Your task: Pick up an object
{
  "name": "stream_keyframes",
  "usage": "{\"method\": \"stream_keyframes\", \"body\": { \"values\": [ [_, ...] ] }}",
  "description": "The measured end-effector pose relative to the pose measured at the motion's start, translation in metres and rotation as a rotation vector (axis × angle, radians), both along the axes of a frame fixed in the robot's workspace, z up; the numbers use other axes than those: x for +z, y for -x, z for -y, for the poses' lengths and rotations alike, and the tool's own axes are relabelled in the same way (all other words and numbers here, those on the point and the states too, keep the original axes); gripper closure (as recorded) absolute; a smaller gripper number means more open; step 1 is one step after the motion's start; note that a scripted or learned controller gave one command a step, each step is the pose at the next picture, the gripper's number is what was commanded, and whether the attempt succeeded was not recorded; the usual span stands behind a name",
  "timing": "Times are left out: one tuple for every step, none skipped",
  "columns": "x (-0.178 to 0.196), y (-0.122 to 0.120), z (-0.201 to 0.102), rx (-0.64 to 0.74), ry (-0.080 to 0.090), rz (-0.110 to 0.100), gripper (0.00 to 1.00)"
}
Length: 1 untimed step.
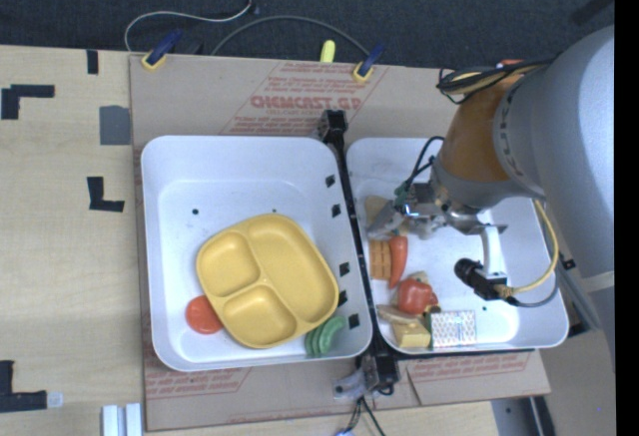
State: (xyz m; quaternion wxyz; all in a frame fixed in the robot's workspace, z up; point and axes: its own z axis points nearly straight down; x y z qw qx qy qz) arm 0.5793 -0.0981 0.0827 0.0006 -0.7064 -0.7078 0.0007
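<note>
Where the arm dips into the right bin (539, 324), the orange carrot (397, 258) lies just below its fingers (391, 215) — their spread unclear.

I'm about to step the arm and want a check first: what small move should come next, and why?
Probably a short descent toward the orange carrot-like piece. The gripper sits low at the right bin's left side, just above that piece, with nothing visibly between its fingers. The red item and the speckled block lie farther off.

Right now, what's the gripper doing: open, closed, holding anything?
Gripper: down in the right bin, over the toy food along its left wall; whether it is open, closed or holding anything cannot be told from this view.
</note>
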Motion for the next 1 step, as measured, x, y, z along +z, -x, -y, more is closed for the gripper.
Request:
{"method": "stream_keyframes", "body": {
  "values": [
    [0.0030, 0.0237, 0.0054, -0.002, 0.001, 0.005, 0.00]
  ]
}}
